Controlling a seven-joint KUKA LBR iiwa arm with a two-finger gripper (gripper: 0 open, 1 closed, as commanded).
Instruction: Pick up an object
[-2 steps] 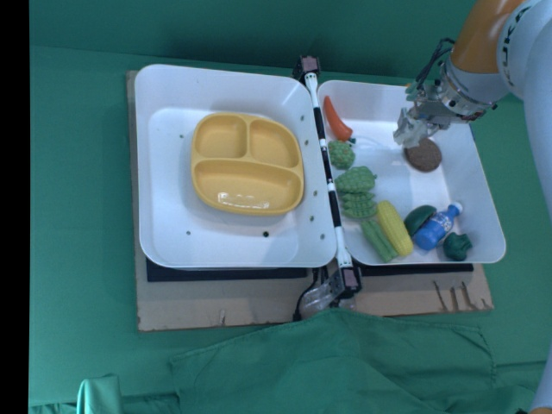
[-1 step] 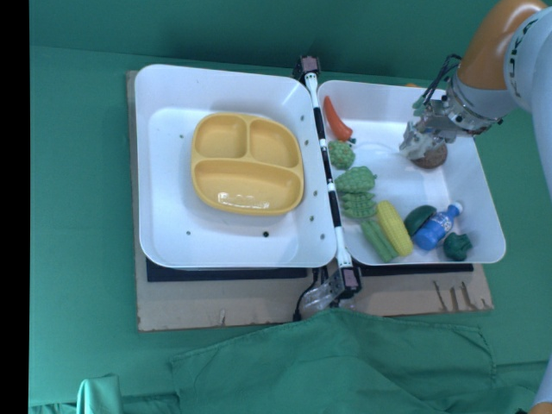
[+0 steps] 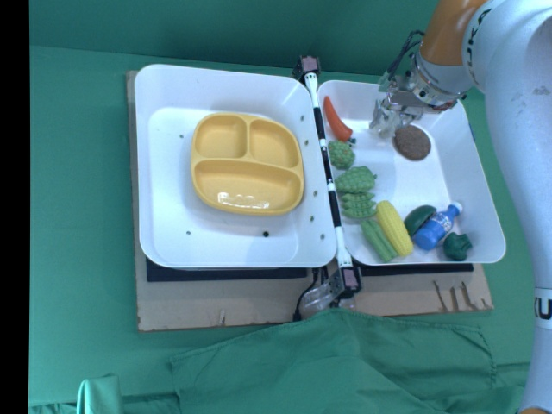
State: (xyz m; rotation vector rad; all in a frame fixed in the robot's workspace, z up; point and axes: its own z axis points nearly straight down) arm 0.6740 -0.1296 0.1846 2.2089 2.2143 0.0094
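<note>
Pincer (image 3: 387,124) over right bin (image 3: 483,197) beside brown patty (image 3: 412,142), grip state unclear; no legible writing on blue bottle (image 3: 435,227).

Green cloth (image 3: 78,188) covers the table (image 3: 60,317) from edge to edge, and a darker green backdrop (image 3: 216,11) rises along the top of the frame. A brown cardboard sheet (image 3: 216,304) lies flat at the centre. Loose, wrinkled green fabric (image 3: 345,365) bunches at the lower right. The light is even and soft.

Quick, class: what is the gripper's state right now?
Gripper: open or closed cannot be told; it hovers over the right bin beside the brown disc, with nothing visibly held.
</note>
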